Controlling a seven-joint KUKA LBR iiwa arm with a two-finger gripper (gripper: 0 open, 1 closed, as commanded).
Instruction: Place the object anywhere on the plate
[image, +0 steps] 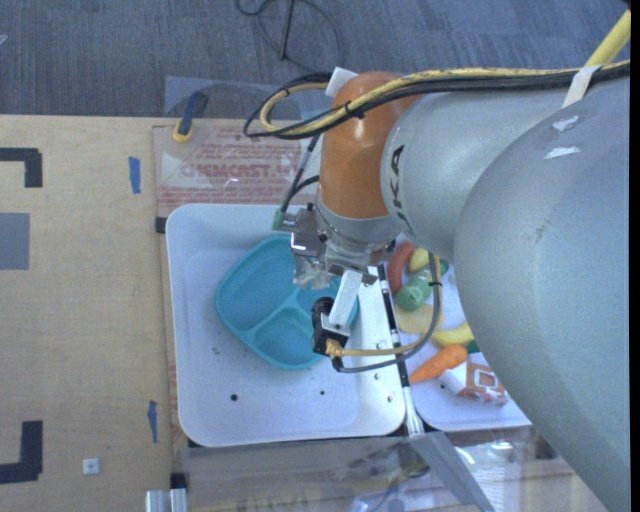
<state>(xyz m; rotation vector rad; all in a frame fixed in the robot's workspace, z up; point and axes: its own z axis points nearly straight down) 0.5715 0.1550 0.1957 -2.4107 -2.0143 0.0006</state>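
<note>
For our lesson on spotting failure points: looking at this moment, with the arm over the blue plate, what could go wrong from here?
1. The gripper hangs over the right edge of the blue plate, not its middle; anything released there might land on the rim and slide into the white bin.
2. The arm's bulk hides the gripper's tips, so a failed pick could pass unnoticed.
3. The plate looks tilted, so it may shift if pressed.

Gripper (312, 272) over blue plate (262, 312) in left bin (200, 400) — toy veg in right bin (450, 412).
</note>
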